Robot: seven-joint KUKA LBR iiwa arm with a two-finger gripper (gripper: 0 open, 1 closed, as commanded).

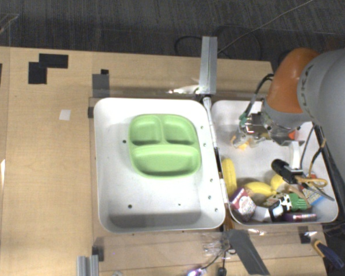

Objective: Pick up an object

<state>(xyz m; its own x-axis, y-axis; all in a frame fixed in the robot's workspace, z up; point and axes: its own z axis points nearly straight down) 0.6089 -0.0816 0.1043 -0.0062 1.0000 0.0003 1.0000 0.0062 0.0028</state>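
At the near end of the right bin (pixel 332 210) sits a heap of small toys (pixel 276 200), with a yellow banana (pixel 228 176) lying against the bin's left wall just beyond them. In the left bin (pixel 103 171) a green tray with three sections (pixel 163 144) lies flat in the middle. Farther back, the gripper (pixel 248 132) hangs over the far part of the right bin, apart from the heap, and I cannot tell if it is released or clenched.
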